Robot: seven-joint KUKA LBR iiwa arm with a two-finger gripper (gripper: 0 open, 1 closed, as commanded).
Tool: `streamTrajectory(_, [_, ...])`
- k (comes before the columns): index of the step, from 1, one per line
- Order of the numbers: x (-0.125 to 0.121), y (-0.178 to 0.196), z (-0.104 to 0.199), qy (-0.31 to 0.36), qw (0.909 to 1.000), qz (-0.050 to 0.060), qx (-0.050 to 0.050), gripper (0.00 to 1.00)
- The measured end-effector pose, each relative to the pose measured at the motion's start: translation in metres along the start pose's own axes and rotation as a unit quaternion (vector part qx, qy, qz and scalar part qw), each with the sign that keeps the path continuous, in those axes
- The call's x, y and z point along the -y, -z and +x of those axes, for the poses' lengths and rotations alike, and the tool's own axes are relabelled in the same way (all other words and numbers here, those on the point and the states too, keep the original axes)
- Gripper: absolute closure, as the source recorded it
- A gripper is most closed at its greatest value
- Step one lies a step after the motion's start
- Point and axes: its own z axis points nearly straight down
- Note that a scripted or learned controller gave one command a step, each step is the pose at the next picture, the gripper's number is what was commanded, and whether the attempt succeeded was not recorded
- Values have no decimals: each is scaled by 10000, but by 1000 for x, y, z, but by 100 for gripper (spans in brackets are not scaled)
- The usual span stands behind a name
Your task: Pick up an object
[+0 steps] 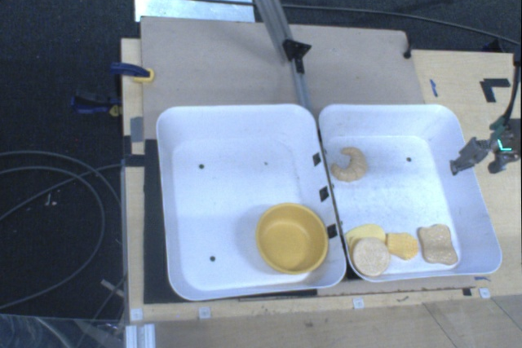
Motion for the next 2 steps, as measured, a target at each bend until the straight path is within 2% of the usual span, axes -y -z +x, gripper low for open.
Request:
streamTrajectory(1, [0, 1, 0, 1, 10000, -6, 2, 0])
streamTrajectory(2, [-2, -61, -4, -20, 10000, 14, -6, 0])
